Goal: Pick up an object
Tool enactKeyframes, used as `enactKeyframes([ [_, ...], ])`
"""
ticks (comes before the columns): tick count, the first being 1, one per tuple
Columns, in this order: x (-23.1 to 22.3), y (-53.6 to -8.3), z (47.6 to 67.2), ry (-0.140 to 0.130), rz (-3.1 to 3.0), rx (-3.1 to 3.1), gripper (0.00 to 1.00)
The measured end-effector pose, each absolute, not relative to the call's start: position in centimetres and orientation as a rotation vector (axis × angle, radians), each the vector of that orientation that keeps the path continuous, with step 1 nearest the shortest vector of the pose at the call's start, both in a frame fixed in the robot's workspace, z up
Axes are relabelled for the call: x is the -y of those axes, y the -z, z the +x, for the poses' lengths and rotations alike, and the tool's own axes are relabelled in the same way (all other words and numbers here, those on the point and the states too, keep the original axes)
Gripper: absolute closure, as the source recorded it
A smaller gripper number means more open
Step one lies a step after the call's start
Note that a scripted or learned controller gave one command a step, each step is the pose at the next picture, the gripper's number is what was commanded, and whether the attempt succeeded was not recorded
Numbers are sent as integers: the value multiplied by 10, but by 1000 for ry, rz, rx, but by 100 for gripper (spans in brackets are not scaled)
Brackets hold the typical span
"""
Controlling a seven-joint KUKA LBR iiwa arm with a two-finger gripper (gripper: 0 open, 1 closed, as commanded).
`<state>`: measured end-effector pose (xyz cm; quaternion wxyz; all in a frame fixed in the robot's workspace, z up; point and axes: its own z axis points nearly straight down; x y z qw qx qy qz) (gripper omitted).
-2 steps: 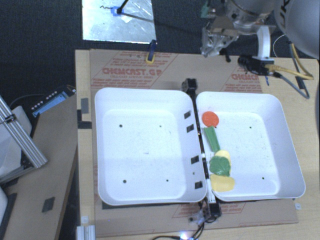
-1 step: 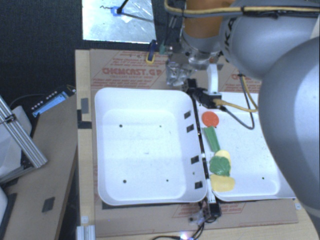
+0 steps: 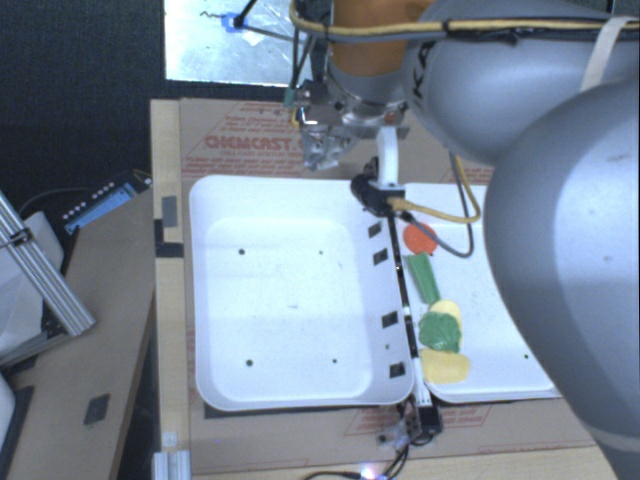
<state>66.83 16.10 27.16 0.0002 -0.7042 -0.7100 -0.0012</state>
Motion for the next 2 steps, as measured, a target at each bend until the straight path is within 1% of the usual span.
enactKeyframes([
  [1, -205, -296, 669, 8, -2213, 2231, 100],
  [2, -237, -348, 669, 13, -2214, 2232, 100],
])
